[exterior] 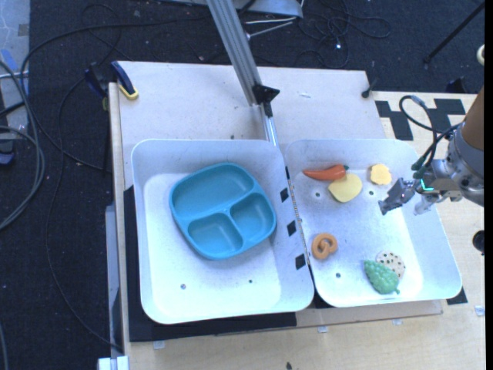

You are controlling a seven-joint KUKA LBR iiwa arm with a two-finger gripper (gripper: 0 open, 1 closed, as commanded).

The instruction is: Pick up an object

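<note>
The grey arm reaches in from the right, wrist lowered.

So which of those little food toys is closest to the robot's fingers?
The small yellow-orange piece at the back of the right bin, just left of the fingers. The carrot, pretzel and cookie lie farther off.

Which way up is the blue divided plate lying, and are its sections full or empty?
Right way up and empty. The blue plate lies in the left bin, its three hollow sections facing up, showing bare blue floors.
</note>
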